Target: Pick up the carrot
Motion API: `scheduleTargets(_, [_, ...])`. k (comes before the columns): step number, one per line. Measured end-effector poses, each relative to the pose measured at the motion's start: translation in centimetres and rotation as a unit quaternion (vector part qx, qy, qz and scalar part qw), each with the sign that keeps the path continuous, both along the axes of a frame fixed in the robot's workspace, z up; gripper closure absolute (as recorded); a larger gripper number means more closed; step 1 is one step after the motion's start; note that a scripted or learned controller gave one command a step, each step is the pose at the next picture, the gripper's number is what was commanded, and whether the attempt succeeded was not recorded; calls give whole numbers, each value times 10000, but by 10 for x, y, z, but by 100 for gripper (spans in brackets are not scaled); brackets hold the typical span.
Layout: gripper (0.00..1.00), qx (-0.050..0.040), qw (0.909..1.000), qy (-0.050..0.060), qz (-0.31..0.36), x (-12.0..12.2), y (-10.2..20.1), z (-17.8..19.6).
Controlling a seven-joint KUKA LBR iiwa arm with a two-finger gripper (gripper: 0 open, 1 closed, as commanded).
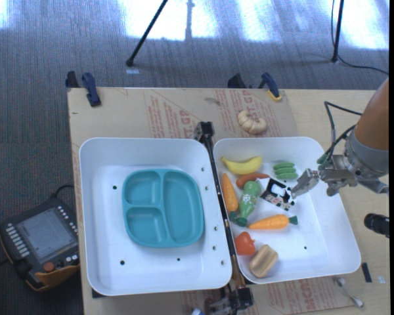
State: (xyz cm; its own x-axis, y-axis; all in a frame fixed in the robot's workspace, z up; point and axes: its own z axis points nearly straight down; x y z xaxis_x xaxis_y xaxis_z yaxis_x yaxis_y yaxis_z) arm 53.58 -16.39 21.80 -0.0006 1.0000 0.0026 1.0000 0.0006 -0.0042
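Observation:
A carrot (271, 223) with a green stub lies flat in the right bin (328, 241), near its middle. A second orange carrot-like piece (229, 192) lies lengthwise by the bin's left wall. My gripper (303, 182) reaches in from the right and hangs over the bin's upper right part. Its tip sits just right of a black-and-white toy (278, 194), and above and to the right of the middle carrot, apart from it.
Around the carrots lie a banana (243, 165), green pea pods (284, 170), a green vegetable (249, 199), a red pepper (245, 243) and a bread roll (264, 260). The left bin (98, 176) holds a teal divided plate (163, 207). A beige squash (252, 122) rests on the bench behind.

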Motion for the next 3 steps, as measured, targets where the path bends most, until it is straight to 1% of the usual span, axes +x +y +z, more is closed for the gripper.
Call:
scheduleTargets(1, [0, 1, 9993, 4, 381, -6, 103, -27])
scheduleTargets(2, [0, 3, 9963, 8, 859, -45, 68, -131])
scheduleTargets(3, [0, -5, 10000, -11, 38, 1, 131, -30])
